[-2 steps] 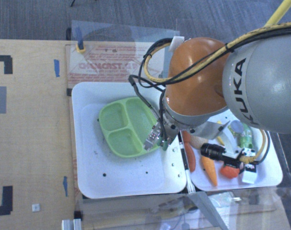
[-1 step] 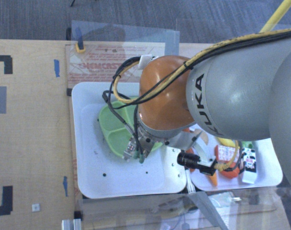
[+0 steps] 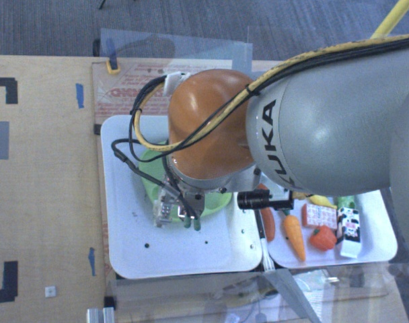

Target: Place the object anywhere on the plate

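You had the grey KUKA arm [image 3: 325,113] reaching in from the right, its rounded orange band [image 3: 208,123] covering much of the left shallow white bin [image 3: 124,247]. Below the band the two-finger gripper [image 3: 181,217] hung over the lower edge of the lime-green round plate [image 3: 151,180], which sat in the left bin and was mostly hidden by the wrist. The fingertips [image 3: 191,222] pointed down near the plate's rim; I could not tell how far apart they stood, and nothing was plainly visible between them (too cluttered with cables and small parts). A pale translucent bit [image 3: 162,210] showed just beside the fingers at the plate's lower edge, too blurred to identify.

The right shallow white bin [image 3: 386,247] held the toy food: an orange plastic carrot [image 3: 294,236], a dark red sausage-shaped piece [image 3: 268,222] touching the divider side, a red strawberry-like lump [image 3: 323,238], a pink-and-white patterned box [image 3: 319,215], a black-and-white milk carton [image 3: 350,233], and a yellow banana-like piece [image 3: 319,199] partly under the arm. Which one was the task object you could not tell from this view.

Black and yellow cables [image 3: 140,136] looped off the wrist over the left bin.
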Available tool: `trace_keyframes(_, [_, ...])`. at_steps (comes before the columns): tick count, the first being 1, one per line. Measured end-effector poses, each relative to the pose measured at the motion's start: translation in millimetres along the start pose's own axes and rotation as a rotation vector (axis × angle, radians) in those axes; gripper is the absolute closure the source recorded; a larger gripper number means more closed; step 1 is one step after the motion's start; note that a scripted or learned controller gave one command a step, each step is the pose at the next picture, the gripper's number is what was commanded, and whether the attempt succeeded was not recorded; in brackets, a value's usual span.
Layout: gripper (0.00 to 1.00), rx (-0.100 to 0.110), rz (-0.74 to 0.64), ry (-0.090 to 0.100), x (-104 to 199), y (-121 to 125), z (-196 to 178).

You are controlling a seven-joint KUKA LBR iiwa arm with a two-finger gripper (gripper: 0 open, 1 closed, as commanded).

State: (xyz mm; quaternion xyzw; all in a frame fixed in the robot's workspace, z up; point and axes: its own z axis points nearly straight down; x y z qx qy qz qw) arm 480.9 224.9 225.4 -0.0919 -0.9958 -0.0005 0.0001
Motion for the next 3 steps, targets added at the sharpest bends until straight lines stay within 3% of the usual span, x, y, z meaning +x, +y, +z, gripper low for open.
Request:
trace_keyframes(1, [1.00, -0.001, -0.173, -0.001, -2, -9, -22])
trace_keyframes(2, [1.00, -0.001, -0.158, -0.001, -19, 4, -4])
trace_keyframes(3, [1.00, 0.000, 0.109, -0.001, -60, 11, 4])
